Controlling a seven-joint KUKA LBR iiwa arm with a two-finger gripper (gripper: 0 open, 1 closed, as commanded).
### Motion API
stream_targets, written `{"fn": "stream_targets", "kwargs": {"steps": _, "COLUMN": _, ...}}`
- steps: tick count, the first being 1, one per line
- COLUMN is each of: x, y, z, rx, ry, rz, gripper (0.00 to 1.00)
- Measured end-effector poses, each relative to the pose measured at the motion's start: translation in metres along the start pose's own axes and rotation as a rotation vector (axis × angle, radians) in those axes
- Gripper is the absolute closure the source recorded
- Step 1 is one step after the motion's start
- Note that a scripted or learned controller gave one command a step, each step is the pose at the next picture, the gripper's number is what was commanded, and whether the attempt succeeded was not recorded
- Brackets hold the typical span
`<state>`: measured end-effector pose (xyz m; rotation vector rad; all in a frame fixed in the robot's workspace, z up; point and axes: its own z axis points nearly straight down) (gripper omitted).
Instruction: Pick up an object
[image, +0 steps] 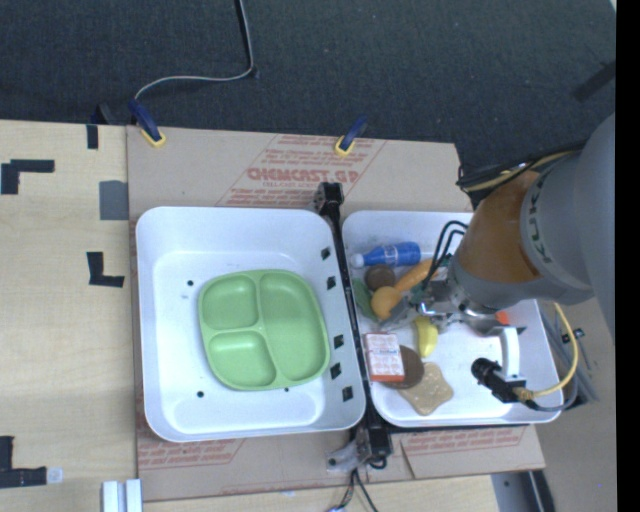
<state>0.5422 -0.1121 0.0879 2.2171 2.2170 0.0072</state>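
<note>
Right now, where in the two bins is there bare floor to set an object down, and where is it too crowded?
Left bin: bare strips ring the green plate, widest toward the view's top. Right bin: crowded along its left side, from the blue bottle down to the red-and-white box and tan slice, with the gripper over them.

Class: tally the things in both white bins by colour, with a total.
Green: 2, plate, green piece
Blue: 1, bottle
Orange: 1, orange stick
Yellow: 1, yellow piece
Brown or tan: 3, brown ball, dark lump, tan slice
Red and white: 1, box
Total: 9
</note>
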Motion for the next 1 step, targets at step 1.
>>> {"fn": "stream_targets", "kwargs": {"steps": 1, "x": -0.0008, "y": -0.0006, "z": -0.0085, "rx": 0.001, "ry": -0.002, "rz": 0.0, "gripper": 1.0}}
